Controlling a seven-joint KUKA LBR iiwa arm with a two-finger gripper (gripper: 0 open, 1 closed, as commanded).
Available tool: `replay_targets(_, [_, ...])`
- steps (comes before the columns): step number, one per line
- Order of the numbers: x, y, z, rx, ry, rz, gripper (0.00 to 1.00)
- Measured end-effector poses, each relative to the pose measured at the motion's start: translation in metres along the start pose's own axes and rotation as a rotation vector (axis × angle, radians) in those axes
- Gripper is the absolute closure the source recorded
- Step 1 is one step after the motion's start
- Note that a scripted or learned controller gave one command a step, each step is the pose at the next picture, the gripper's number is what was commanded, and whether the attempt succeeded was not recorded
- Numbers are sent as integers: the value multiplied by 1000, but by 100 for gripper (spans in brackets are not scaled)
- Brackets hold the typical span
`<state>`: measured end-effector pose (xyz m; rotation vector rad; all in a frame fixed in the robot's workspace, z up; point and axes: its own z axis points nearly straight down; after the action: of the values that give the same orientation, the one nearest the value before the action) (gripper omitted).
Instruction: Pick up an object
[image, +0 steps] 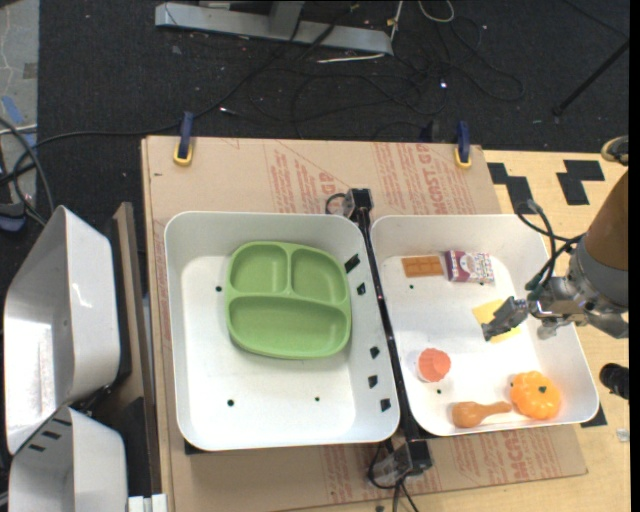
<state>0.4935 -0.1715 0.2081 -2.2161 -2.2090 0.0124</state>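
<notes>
Yellow piece (492, 316) is seen in the right bin (570, 340), under the gripper (503, 320).

The arm (610, 250) is extended in from the right, its dark gripper lowered over the bin's middle right; whether the claw is spread or pressed together cannot be told. The piece is flat, bright yellow and partly covered by the gripper. Near it are set a pink disc (434, 364), an orange fruit (535, 395) and a brown drumstick (478, 411); a green tray (289, 300) is laid in the left bin (200, 400).

left bin (190, 330): divided plate (289, 300) inside | right bin (420, 400): packet (467, 266) at back, disc (434, 364) middle, pumpkin toy (535, 394) front right, gripper (505, 320) above
</notes>
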Motion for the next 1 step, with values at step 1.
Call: replay_targets(1, [1, 3, -7, -14, -3, -4, 0])
